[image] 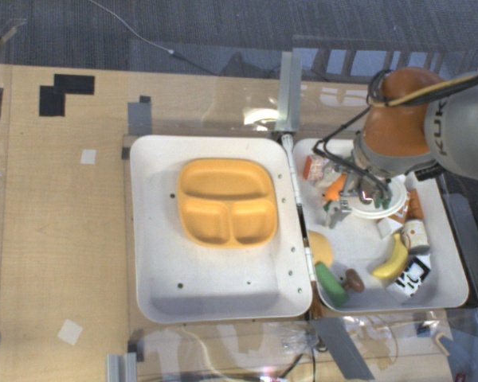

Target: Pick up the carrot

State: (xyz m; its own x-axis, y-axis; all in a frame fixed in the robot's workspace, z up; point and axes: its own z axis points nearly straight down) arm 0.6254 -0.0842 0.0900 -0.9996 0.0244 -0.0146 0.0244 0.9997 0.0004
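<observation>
Far to the left of your end effector a yellow tray sits in the left bin. The carrot lies at the end effector's left fingertip; you cannot tell how its fingers stand. Below right lies a banana.

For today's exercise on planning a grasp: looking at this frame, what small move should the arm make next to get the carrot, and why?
Probably a short descent straight down. The gripper hovers in the right bin, just beside the orange carrot near the bin's upper left corner. No carrot shows between its fingers, so lowering around it before closing seems the sensible step. A packet lies close by, so go slowly.
</observation>
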